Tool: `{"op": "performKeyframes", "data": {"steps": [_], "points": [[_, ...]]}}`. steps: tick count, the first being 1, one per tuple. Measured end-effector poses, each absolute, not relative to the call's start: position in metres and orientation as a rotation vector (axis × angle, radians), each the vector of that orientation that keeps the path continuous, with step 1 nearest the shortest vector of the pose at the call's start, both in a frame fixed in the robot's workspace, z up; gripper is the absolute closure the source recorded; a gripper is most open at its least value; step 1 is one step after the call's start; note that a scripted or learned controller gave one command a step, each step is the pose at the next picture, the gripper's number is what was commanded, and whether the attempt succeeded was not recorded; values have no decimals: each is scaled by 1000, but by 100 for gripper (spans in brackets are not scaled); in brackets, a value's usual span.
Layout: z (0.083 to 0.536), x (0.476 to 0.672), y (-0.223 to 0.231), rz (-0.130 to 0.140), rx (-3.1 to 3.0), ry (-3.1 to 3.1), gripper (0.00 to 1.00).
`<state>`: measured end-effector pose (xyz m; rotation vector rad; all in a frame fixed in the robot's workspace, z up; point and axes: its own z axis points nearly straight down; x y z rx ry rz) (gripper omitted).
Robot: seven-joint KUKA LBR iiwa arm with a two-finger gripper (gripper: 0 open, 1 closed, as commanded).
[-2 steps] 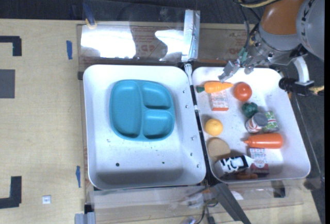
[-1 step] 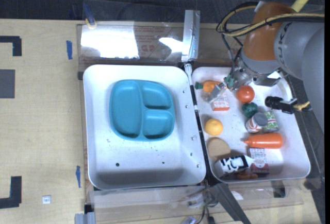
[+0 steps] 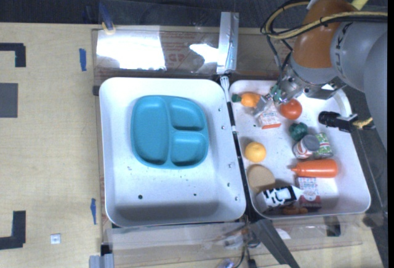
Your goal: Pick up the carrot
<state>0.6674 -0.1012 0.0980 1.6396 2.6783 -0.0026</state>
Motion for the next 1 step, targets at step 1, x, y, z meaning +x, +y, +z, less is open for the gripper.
{"op": "performKeyframes", "data": {"steps": [1], "points": [[185, 632, -14, -5, 2023, 2406, 100]]}}
